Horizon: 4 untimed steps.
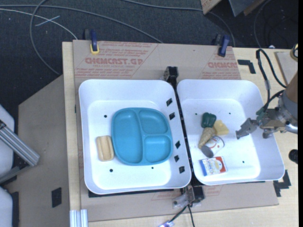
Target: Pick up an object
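Observation:
My gripper (256, 130) hangs over the right side of the right bin (246, 91), open, with nothing between its fingers. The loose items lie to its left in that bin: a dark green piece (207, 120), a pale yellow piece (220, 127), a tan cone-shaped item (205, 137), a small can (214, 145) on its side and a flat red, white and blue packet (213, 166). The nearest of them, the yellow piece, is clearly apart from the left finger (244, 128).
The left bin (94, 98) holds a blue divided plate (141, 136) and a tan bread-like block (104, 147) beside it. A black divider with clips (176, 126) runs between the bins. Cables trail at the right edge of the bench.

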Each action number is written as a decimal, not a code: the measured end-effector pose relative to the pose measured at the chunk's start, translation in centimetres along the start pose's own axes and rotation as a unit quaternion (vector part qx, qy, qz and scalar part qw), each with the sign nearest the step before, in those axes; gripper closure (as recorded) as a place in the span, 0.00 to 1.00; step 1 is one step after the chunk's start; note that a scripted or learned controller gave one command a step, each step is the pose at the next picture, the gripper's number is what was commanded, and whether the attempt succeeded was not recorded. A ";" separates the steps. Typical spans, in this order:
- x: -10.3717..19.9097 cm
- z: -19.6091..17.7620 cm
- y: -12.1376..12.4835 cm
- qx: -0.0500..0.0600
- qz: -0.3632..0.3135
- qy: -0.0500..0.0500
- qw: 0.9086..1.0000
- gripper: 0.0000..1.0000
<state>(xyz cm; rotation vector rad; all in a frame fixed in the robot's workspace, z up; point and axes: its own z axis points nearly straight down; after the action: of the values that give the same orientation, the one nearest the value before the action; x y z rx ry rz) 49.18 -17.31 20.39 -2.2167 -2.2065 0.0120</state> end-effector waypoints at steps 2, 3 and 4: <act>-0.3 5.5 0.3 -0.005 -0.002 -0.001 1.000 0.00; 0.0 9.7 0.3 -0.005 -0.002 -0.001 1.000 0.00; 0.0 12.0 0.3 -0.006 -0.002 -0.001 1.000 0.00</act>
<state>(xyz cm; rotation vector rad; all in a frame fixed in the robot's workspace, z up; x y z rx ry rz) 49.34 -17.21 8.35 -2.2180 -2.2178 0.0015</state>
